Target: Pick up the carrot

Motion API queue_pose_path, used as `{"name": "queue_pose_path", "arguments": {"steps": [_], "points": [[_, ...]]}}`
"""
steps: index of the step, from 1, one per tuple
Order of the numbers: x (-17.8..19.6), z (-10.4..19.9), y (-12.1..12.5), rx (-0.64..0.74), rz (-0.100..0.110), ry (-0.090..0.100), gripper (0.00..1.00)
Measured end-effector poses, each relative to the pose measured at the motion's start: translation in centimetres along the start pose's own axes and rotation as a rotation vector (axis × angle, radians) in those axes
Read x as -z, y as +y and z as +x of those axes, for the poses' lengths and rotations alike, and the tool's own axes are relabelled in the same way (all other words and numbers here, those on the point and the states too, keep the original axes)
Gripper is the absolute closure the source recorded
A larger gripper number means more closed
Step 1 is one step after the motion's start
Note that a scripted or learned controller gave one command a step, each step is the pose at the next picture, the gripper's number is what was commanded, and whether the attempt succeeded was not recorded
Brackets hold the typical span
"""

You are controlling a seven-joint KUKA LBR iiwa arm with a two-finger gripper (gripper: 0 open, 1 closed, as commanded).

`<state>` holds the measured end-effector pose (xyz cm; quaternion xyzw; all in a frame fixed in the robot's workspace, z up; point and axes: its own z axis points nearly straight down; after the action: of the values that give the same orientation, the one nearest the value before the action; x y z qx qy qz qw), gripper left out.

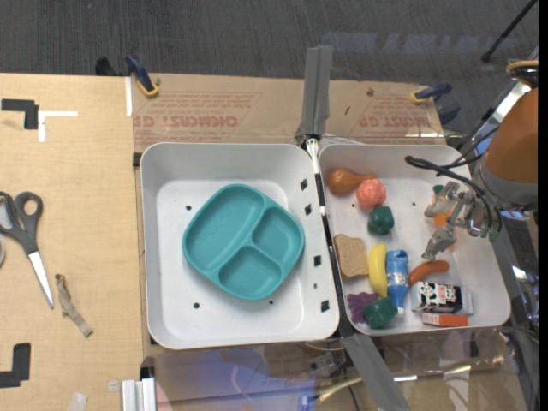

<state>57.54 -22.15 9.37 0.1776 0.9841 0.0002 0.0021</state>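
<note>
Bench [68,229]: tan board, scissors [26,229] at 9 o'clock. Cardboard [214,118] print unreadable. Gripper [447,229], grip state indeterminate, above carrot [428,270].

One fixed camera sits high over the bench, looking down at a slant, far enough back to take in both white bins: left bin [154,255] and right bin [492,289] side by side. The bench's far edge runs across the top, dark floor beyond it. The arm [514,157] comes in from the right edge.
</note>
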Motion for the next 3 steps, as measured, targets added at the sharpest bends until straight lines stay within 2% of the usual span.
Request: {"name": "queue_pose_path", "arguments": {"steps": [1,2,3], "points": [[1.1,-0.2,0.1,0.002,0.0,-0.005,1.0],[0.0,8.9,0.2,0.012,0.0,0.002,1.0],[0.3,8.5,0.3,0.013,-0.001,-0.013,0.0]]}}
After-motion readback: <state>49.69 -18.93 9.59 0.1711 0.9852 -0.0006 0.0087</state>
